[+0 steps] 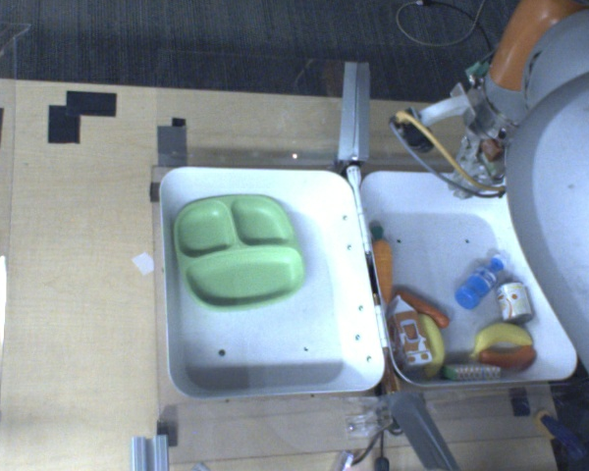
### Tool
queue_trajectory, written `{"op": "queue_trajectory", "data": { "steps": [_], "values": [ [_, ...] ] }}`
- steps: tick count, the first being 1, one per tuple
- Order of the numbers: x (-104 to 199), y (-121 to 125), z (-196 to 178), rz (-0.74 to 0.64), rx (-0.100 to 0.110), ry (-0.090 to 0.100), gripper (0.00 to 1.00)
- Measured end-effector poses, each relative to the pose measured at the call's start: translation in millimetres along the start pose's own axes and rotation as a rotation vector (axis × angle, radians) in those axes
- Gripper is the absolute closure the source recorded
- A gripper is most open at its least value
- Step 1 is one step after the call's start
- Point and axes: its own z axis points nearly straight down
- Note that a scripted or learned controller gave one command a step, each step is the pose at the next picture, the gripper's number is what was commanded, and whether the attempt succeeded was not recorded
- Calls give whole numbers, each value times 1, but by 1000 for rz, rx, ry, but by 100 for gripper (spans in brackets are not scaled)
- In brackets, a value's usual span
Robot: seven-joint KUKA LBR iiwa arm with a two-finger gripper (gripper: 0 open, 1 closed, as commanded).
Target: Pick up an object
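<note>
- We judge the pick to be at its start: the end effector hangs at the upper right of the frame, over the far rim of the right bin, well apart from the objects, and nothing sits in it.
- We cannot tell how its grasping parts stand, because cables and the wrist clutter that spot.
- The candidates crowd the lower part of the right bin: a blue bottle, a small metal can, a banana, a carrot along the left wall, and a packet with other small toys at the lower left corner.
- The next move, as we see it, calls for travel down the frame and a descent onto one object; the bottle lies most alone, with bare floor above it.
- The carrot hugs the wall, leaving little room there.
- The left bin carries a green divided plate.
</note>
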Motion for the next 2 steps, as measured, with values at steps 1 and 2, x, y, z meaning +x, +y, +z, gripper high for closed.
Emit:
{"op": "queue_trajectory", "data": {
  "steps": [1, 2],
  "values": [
    [-54, 42, 45, -75, -1, -4, 100],
    [-9, -10, 14, -13, -1, -2, 100]
  ]
}}
